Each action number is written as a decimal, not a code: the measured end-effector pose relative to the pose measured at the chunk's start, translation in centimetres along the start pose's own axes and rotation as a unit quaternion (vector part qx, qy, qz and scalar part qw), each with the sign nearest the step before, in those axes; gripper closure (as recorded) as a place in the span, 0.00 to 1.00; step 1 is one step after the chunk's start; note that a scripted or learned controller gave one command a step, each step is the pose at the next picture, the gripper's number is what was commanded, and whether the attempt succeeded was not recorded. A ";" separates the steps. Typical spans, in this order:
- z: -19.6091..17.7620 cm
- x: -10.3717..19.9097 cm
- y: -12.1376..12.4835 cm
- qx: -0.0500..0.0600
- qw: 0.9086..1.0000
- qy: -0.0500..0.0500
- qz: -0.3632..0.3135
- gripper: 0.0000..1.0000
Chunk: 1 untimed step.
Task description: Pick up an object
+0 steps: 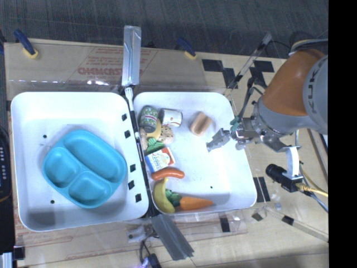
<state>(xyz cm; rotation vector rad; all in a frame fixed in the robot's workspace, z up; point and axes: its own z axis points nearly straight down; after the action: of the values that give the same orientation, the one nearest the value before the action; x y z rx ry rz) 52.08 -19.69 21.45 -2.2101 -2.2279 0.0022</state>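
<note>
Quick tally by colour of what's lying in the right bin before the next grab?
Orange: 2, long orange carrot, orange-red sausage
Yellow: 1, curved yellow banana
Tan: 1, tan bread roll
Silver: 1, silver can on its side
Mixed colours: 3, clustered by the divider
Total: 8

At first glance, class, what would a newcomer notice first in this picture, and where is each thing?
The bright blue tray stands out, lying in the left bin. Next comes the clutter of toy food along the right bin's left side, with a carrot and banana at the near edge. The arm with its orange band reaches in from the right, its gripper over the right bin.
</note>
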 end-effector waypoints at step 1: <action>-1.0 0.1 0.1 0.001 1.000 0.000 -0.003 1.00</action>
<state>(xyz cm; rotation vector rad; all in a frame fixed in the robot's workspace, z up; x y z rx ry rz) 52.17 -19.64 22.44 -2.2029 -2.2330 0.0023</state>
